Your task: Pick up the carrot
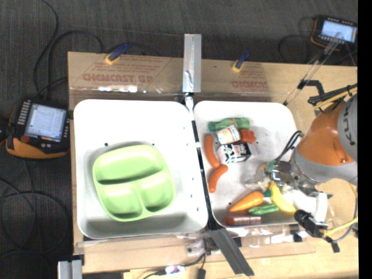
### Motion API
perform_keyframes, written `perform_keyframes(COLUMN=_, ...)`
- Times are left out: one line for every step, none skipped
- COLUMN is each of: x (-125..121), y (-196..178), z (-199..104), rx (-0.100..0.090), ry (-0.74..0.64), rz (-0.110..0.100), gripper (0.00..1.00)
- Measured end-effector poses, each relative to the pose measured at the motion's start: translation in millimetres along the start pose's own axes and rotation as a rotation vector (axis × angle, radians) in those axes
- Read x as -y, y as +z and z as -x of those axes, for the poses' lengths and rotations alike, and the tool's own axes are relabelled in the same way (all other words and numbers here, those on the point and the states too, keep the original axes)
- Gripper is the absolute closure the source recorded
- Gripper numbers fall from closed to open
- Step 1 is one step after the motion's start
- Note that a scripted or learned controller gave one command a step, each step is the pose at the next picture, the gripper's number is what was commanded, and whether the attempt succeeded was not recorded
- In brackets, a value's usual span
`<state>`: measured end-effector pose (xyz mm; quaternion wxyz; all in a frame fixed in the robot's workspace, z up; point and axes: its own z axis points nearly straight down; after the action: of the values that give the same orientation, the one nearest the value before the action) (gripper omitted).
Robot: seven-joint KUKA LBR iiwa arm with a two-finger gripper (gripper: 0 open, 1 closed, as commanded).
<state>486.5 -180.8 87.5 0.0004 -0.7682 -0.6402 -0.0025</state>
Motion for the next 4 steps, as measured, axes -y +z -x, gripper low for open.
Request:
perform_keyframes(x=10, y=-30, z=-64, rx=0.001, ry=-0.367, rz=-0.009, gripper=0.00)
perform_keyframes(x=10, y=-59, z=-39, rx=0.002, ry=-0.678, rz=-0.009, gripper=0.00)
perform_keyframes(x=12, y=-1, z=-60, rx=0.006, ry=-0.713, rz=-0.001, gripper=0.00)
perform_keyframes(x=9, y=0, z=-54, rx=-0.001, ry=-0.693, rz=0.002, gripper=0.00)
